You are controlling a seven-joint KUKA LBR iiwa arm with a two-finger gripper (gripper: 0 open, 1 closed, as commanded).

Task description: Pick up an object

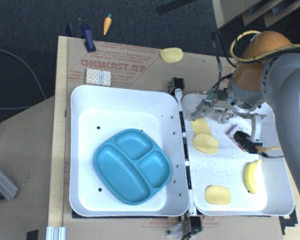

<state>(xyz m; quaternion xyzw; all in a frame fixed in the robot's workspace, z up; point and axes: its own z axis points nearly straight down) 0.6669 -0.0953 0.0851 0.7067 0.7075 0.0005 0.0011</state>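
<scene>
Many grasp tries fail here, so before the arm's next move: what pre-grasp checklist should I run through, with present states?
1. Targets present in the right bin: ok; banana, yellow pieces and.
2. Gripper over that bin: ok, near its far left corner.
3. Nothing held: cannot tell.
4. Finger opening: cannot tell.
5. Nearest target apart from the wall: ok; it sits near the divider, not touching.
6. Blue tray out of the path: ok, left bin.

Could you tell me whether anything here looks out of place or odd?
Yes. A yellow lump lies on the cardboard behind the bins, apart from the similar yellow pieces in the right bin. A small carrot lies on the floor beyond the bench.
</scene>
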